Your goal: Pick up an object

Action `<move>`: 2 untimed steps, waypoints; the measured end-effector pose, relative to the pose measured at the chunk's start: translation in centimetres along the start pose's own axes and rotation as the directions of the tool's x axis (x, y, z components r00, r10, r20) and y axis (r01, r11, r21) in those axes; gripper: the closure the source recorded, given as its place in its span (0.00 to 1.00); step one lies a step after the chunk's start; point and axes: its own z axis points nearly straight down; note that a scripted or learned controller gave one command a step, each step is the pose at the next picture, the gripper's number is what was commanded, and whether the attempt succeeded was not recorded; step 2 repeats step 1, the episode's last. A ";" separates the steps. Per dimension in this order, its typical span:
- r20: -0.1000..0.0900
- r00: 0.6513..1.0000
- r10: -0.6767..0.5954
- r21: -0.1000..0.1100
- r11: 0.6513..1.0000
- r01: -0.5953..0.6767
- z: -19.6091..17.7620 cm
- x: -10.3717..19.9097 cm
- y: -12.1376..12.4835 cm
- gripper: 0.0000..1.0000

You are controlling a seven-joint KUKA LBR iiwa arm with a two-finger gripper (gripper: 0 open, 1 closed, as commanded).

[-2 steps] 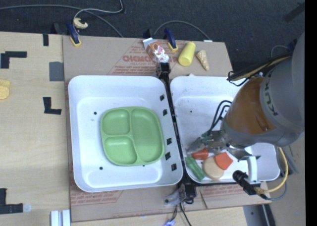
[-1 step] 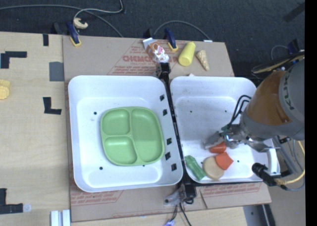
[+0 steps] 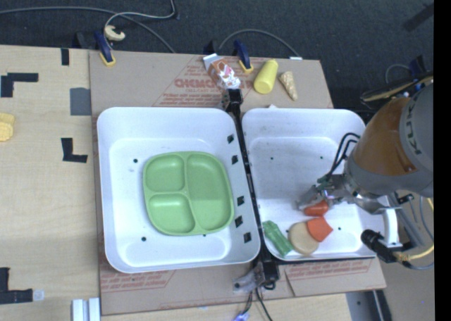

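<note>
In the right bin point(image 3: 296, 129), several small objects lie near the front edge: a green piece point(image 3: 276, 237), a tan round piece point(image 3: 303, 237) and a red-orange piece point(image 3: 321, 228). Another small red piece point(image 3: 316, 208) lies just behind them. My gripper point(image 3: 318, 197) reaches in from the right, low over the bin floor, its tip directly above and touching or almost touching that small red piece. The wrist hides the tip, so whether the piece is held is unclear.
The left bin point(image 3: 116, 172) holds a green divided plate point(image 3: 187, 191). Behind the bins, on the cardboard, lie a yellow bottle point(image 3: 266, 77), a cone-shaped item point(image 3: 289, 85) and a small packet point(image 3: 224, 73). The arm's orange band point(image 3: 384, 140) overhangs the right bin's right wall.
</note>
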 end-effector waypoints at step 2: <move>-0.004 1.000 -0.003 0.004 1.000 0.003 -8.8 6.8 3.8 1.00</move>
